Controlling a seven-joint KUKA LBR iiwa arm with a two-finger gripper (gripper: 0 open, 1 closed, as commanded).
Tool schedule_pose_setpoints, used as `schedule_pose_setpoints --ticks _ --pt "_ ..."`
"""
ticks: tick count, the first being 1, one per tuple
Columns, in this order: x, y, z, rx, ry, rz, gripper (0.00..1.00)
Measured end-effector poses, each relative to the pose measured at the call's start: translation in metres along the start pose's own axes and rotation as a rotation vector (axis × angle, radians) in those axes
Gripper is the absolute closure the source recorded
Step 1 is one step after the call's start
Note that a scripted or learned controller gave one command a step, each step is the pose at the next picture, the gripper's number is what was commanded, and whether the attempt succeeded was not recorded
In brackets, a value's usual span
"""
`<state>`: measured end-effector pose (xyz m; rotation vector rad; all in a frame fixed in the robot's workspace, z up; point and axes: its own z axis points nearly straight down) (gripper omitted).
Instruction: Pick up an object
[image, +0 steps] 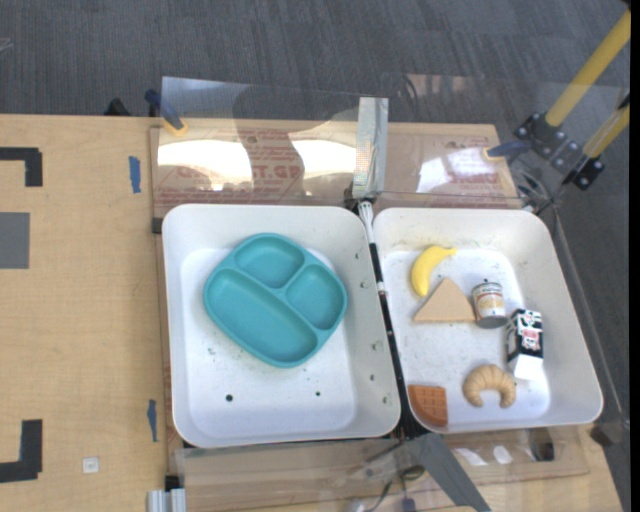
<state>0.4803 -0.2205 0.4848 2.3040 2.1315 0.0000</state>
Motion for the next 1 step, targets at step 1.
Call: schedule_pose_setpoints --ticks 1 --pt "0.0143 -0.0011 -0.0003 0.001 0.000 0.557 1.00"
